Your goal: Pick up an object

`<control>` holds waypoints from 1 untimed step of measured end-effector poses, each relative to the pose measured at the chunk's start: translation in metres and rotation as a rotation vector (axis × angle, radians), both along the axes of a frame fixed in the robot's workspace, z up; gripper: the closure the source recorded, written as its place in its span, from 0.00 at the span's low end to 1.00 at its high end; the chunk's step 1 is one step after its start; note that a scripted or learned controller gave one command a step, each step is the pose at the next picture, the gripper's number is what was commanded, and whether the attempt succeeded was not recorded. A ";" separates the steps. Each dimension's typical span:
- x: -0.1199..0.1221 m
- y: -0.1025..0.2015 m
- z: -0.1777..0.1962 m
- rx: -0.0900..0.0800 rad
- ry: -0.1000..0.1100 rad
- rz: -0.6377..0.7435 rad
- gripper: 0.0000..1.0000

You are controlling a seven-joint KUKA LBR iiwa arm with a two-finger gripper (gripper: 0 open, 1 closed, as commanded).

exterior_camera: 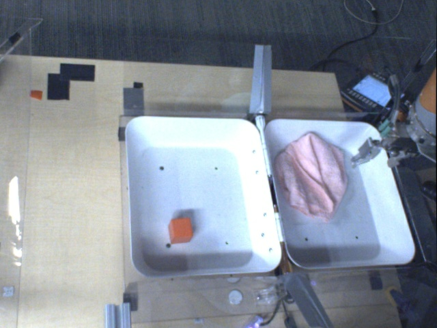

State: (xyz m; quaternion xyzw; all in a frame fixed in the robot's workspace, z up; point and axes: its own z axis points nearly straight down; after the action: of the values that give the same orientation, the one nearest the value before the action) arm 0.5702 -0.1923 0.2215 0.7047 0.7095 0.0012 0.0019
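The gripper (374, 150) hangs over the far right part of the right bin (382, 251), close to its rim, and it comes in from the right side of the view. One grey finger (363, 153) can be seen pointing to the left, but the view is too small and too dark there, so I cannot tell if the claw is spread or pressed together; nothing seems to be between the fingers. Just to the left of the claw, a little nearer to the camera, lies a crumpled pink cloth (313, 175) on the floor of the same bin, apart from the claw. Far to the left of the claw, in the left bin (205, 142), a small orange block (181, 230) sits near the front wall.
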 end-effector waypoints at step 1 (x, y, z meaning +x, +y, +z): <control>0.056 0.029 -0.096 0.000 0.000 0.148 0.00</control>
State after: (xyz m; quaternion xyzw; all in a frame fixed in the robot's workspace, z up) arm 0.6260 -0.1638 0.1253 0.6502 0.7598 0.0012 0.0017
